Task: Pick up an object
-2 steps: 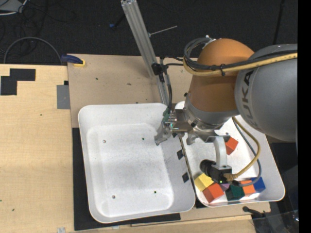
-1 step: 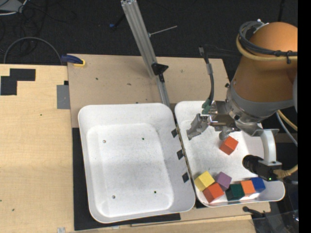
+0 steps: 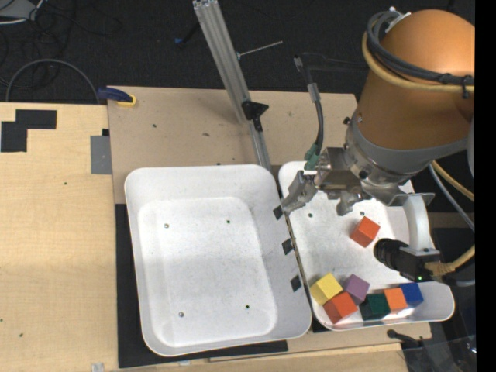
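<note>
The right white bin [image 3: 324,242] holds several small cubes. An orange cube [image 3: 364,231] lies alone near the bin's middle. Along the front wall sit a yellow cube [image 3: 327,287], a purple cube [image 3: 356,287], a red cube [image 3: 339,307], a green cube [image 3: 374,306], a second orange cube [image 3: 396,298] and a blue cube [image 3: 411,293]. My gripper [image 3: 322,200] hangs low over the back left part of this bin, open, with nothing between its fingers. The lone orange cube is just to the right of and in front of the right finger [image 3: 346,204].
The left white bin [image 3: 155,180] stands beside the right one, with black clips [image 3: 288,246] along the shared edge. A slanted aluminium post [image 3: 229,60] rises behind the bins. The big orange-banded arm covers the back right of the right bin.
</note>
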`<state>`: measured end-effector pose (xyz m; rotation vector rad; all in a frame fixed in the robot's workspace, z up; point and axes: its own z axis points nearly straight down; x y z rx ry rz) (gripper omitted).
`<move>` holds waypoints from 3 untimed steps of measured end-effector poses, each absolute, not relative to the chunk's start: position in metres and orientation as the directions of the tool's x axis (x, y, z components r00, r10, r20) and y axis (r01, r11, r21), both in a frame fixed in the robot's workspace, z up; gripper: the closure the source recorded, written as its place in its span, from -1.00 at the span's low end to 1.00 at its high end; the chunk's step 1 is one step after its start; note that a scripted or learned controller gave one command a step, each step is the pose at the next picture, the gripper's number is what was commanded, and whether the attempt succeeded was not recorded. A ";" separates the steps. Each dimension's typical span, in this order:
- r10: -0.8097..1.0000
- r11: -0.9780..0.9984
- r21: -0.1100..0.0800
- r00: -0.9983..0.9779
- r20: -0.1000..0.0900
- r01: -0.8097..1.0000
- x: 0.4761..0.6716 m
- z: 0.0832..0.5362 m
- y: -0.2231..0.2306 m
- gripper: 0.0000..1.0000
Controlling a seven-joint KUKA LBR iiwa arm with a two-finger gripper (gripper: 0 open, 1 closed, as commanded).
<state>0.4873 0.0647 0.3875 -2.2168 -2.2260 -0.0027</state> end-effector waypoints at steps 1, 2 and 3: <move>1.000 0.002 0.005 -0.002 0.000 1.000 0.532 0.442 0.081 -1.00; 1.000 -0.003 0.006 0.003 -0.001 1.000 0.521 0.541 0.020 -1.00; 1.000 0.000 -0.002 0.000 -0.001 1.000 0.535 0.540 0.016 -1.00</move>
